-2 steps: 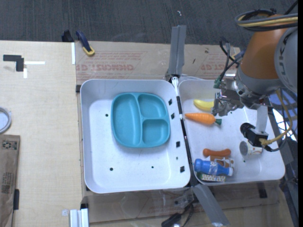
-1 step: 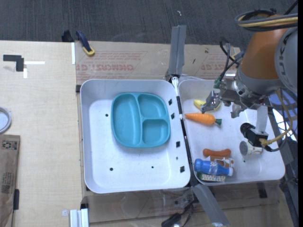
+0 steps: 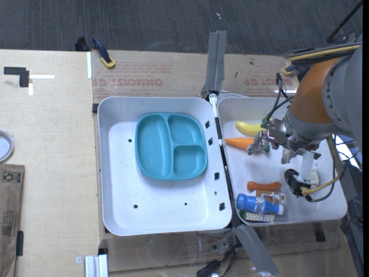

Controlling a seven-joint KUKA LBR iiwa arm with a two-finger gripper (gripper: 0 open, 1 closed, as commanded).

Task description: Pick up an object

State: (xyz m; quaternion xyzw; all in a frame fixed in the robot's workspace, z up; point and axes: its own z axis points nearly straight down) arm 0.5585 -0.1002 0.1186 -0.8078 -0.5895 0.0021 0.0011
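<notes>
Gripper (image 3: 260,145) hangs low over the right bin (image 3: 340,203), just beside the carrot (image 3: 238,143); whether it is parted or closed cannot be told. Nothing appears lifted. Banana (image 3: 248,127), sausage (image 3: 264,186) and bottle (image 3: 259,203) lie in that bin. Pickup remains outstanding.

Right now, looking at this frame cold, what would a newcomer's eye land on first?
The turquoise plastic plate with three compartments dominates, lying in the middle of the left white bin. Next comes the grey arm with its orange band, reaching in from the right so that its end effector hangs over the right white bin, close to a yellow banana and an orange carrot.
</notes>
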